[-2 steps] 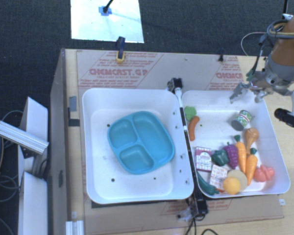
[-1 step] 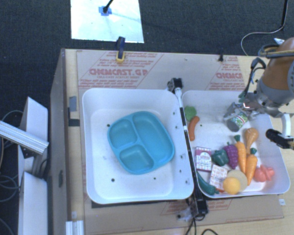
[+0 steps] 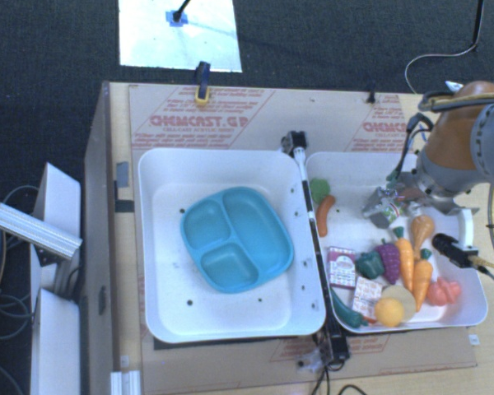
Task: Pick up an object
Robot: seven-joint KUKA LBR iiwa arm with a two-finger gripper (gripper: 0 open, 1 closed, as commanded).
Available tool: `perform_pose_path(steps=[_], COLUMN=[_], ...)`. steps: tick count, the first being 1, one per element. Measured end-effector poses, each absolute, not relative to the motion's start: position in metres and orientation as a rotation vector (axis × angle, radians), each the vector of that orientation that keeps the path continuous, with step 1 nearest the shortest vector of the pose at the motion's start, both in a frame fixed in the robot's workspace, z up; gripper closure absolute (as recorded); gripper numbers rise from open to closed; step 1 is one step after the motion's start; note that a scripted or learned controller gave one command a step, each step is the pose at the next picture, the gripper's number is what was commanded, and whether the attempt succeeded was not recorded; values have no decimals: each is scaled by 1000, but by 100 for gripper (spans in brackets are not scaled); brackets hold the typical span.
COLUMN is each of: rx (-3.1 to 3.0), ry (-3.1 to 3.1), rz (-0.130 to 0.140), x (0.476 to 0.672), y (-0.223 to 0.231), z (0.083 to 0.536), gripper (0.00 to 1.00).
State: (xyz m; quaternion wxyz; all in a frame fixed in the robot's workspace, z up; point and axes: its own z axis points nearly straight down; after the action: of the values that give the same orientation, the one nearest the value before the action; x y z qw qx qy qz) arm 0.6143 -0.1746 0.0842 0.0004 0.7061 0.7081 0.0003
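Observation:
My gripper (image 3: pixel 384 206) hangs low over the upper middle of the right bin (image 3: pixel 477 307), on the grey arm reaching in from the right. Just under its tip is a small grey and green piece that I cannot make out. To its left lie a green toy (image 3: pixel 317 190) and an orange-red sausage-like toy (image 3: pixel 324 210). In front of it are purple grapes (image 3: pixel 389 259), two orange carrots (image 3: pixel 405 257) (image 3: pixel 421 276) and a pale orange cone (image 3: pixel 421 230).
The right bin also holds a pink and white box (image 3: pixel 341 267), a small carton (image 3: pixel 366 290), a dark green pepper (image 3: pixel 368 263), a yellow lemon (image 3: pixel 389 311) and a pink toy (image 3: pixel 449 290). The left bin (image 3: pixel 160 179) holds a blue divided plate (image 3: pixel 235 239).

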Motion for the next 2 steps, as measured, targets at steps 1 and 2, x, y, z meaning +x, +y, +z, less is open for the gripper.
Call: perform_pose_path(steps=[1,2], rx=[2214,2219], ry=[2222,2222], rz=[5,3], x=[616,585], y=[-175,-167], z=[96,137], gripper=[100,100])
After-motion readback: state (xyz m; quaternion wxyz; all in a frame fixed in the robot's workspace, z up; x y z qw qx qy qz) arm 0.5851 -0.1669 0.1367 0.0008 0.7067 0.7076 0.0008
